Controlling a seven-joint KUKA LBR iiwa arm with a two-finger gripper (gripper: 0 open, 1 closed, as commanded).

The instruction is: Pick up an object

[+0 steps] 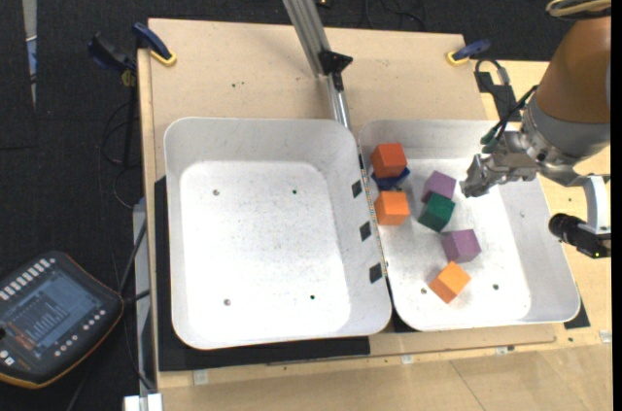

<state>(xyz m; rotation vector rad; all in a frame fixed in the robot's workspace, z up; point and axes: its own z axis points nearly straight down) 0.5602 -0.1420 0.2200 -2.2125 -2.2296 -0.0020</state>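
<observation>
Nearest the right bin's (544, 302) front edge lies an orange cube (451, 282), then a purple one (461, 244), a green cube (437, 211) with another purple (441, 185) just beside it, and two orange cubes toward the left wall. They look light, rigid, flat-sided: I'd pinch opposite faces. My jaws (478, 181) hang near the purple-green pair; whether spread or pressed together, I cannot tell.

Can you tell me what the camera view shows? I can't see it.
A grey and orange robot arm's gripper hovers over the right bin, beside a purple block and a green block. More orange, purple and blue blocks lie nearby.
</observation>
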